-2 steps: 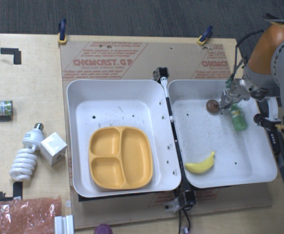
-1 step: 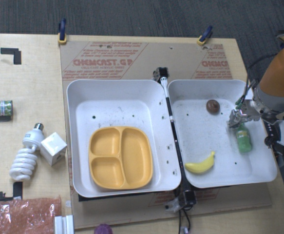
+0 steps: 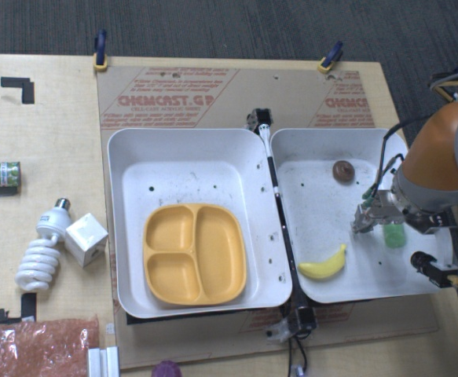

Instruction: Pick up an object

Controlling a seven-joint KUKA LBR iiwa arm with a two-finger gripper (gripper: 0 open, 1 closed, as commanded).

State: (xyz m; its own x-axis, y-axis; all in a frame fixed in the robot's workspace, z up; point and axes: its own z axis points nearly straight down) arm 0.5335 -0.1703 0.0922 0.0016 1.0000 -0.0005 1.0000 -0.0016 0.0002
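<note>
A: Well, from the camera view, what could go wrong here?

B: The gripper is low inside the right bin, just beside a pale green object. Its fingers look offset to that object's left, so closing might catch nothing, or nudge it toward the bin's right wall.

A: And the jaws?

B: Whether they stand apart or together cannot be told; the metal parts blur together. Nothing is visibly between them.

A: Other candidates?

B: A banana lies near the right bin's front edge, and a small brown round thing sits toward its back. The yellow divided plate lies in the left bin.
</note>
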